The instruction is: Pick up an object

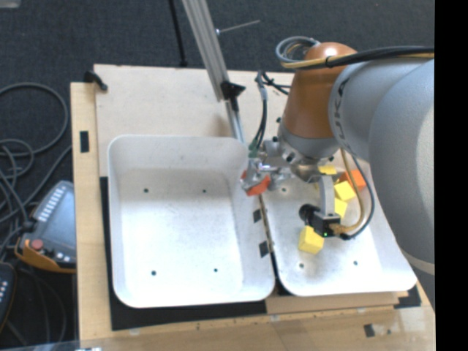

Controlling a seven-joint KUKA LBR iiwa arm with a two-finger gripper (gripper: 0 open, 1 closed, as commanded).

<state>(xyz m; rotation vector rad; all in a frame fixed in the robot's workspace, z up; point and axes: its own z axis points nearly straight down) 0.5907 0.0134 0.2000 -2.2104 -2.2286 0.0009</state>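
The arm (380,123) reaches in over the right bin (365,273), wrist bent down. Its gripper (257,181) sits at the bins' shared rim, closed on a small orange piece (255,188). Yellow blocks (311,240) lie in the right bin.

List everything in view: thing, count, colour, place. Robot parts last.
bins: two, white, side by side on the bench, left, right
yellow blocks: at least two in the right bin, one near its front, one further back
orange piece: one, at the bins' shared edge, by the gripper
handheld controller: one, grey and orange, left of the bench
arm: one, grey with orange band, over the right bin
gripper: at the bins' divide
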